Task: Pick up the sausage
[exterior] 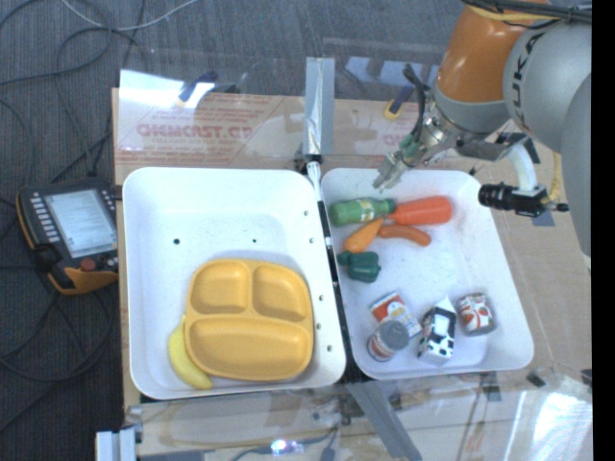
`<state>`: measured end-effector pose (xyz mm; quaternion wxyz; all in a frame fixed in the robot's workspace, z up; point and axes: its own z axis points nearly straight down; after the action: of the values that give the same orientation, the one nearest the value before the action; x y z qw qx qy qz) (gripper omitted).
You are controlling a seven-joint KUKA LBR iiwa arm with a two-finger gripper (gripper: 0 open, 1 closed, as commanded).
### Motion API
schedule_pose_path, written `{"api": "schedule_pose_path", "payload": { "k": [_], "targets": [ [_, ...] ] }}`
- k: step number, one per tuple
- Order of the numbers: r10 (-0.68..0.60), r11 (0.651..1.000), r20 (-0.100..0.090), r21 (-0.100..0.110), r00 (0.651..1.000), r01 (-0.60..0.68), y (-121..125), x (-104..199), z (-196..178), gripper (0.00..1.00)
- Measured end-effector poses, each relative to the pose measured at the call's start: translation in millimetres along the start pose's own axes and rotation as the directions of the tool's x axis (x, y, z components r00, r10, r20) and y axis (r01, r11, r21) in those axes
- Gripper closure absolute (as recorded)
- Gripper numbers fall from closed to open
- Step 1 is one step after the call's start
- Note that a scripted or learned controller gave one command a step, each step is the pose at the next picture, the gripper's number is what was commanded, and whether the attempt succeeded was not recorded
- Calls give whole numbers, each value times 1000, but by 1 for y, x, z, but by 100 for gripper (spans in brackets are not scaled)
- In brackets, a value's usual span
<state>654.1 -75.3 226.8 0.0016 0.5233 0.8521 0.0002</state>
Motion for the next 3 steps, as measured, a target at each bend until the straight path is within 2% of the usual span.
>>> {"api": "schedule_pose_path", "payload": {
  "k": [1,2,3],
  "targets": [
    [-378,926,-3,0,926,378,2,34,43,100],
    [-378,926,-3,-1,926,378,2,34,43,0],
    [-446,895,1,2,895,446,-66,-32,107,0]
  ]
}}
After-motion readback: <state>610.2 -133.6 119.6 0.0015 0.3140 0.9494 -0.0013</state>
